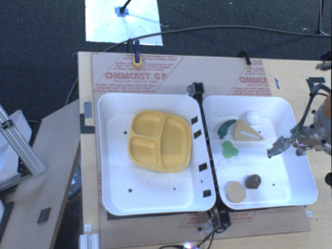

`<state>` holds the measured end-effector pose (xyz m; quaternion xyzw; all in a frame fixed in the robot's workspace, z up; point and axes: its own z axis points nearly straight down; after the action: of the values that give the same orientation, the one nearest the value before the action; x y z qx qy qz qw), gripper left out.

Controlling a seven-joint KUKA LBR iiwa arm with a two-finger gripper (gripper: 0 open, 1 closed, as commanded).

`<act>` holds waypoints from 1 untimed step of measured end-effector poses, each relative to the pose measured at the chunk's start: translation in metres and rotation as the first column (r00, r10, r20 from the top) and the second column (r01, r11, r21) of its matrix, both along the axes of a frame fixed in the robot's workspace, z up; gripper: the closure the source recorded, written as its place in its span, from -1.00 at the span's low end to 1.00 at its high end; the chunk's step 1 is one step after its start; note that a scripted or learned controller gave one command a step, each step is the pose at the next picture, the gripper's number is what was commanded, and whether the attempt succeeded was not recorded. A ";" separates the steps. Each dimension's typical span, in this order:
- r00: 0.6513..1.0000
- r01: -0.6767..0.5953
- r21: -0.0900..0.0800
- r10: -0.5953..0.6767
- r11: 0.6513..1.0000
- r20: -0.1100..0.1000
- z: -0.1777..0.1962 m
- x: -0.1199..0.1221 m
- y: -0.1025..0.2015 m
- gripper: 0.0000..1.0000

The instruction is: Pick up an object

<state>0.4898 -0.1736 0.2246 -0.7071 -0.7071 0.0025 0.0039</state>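
The right bin [301,188] holds several small food toys: a white rounded piece [253,117], a tan wedge [246,132], a dark green piece [225,127], a light green broccoli-like piece [230,149], a brown round piece [253,181] and a tan disc [236,192]. My gripper [282,145] hangs over the right side of that bin, to the right of the tan wedge and above the brown piece in the view. Nothing shows in its grasp.
The left bin [111,191] carries a yellow divided plate [160,140]. A black divider with clips [205,154] runs between the bins. Cables and a white sheet [122,14] lie on the dark floor behind the bench.
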 end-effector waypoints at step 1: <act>1.000 -0.003 -0.003 0.003 1.000 0.010 0.005 0.003 0.000 -1.00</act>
<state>0.4923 -0.1733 0.2298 -0.7059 -0.7083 -0.0003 -0.0007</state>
